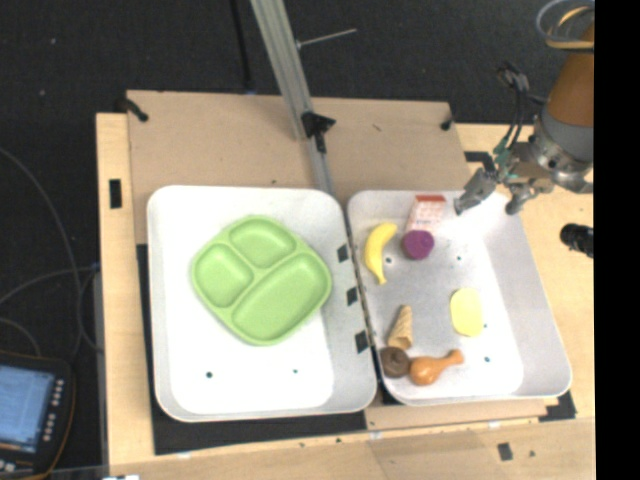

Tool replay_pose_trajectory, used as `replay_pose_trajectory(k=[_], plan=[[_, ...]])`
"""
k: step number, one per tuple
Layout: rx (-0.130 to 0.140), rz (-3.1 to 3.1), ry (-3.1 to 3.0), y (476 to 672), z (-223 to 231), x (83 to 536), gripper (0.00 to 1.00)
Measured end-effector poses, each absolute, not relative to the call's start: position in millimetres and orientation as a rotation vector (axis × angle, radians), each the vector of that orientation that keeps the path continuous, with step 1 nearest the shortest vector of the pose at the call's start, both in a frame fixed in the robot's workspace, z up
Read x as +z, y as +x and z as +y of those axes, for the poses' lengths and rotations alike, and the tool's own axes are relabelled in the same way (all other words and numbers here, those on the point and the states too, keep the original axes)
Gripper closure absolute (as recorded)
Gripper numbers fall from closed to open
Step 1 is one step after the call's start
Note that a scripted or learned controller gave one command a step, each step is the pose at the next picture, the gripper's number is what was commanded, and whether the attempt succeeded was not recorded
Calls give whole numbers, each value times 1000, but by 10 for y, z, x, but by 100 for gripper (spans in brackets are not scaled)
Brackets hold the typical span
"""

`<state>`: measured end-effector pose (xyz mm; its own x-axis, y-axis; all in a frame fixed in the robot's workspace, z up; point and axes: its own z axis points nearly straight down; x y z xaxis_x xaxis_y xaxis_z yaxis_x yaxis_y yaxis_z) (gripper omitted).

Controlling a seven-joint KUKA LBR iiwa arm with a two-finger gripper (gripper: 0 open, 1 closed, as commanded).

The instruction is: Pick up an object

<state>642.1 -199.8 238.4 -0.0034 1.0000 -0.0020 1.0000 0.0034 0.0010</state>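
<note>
The arm (570,98) was cut off by the right edge, so just its wrist and orange band showed. The gripper (492,196) was small and slightly blurred. The label on the red and white carton (427,211) was too small to read. A screen device (30,403) at the lower left was cut off by the left edge.

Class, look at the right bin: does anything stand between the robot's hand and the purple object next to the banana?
Nothing visible does. The hand hangs above the right bin's upper right corner, and the purple object lies below and left of it across bare bin floor. The red and white carton sits just beyond the purple object, beside the path, not across it.
</note>
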Motion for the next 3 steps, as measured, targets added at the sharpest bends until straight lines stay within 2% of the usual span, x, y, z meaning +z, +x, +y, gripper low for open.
replay_pose_trajectory(k=[1,3], plan=[[-2,2224,2215,6420,-2001,2384,0],[-5,2223,2222,6255,-2017,1304,0]])
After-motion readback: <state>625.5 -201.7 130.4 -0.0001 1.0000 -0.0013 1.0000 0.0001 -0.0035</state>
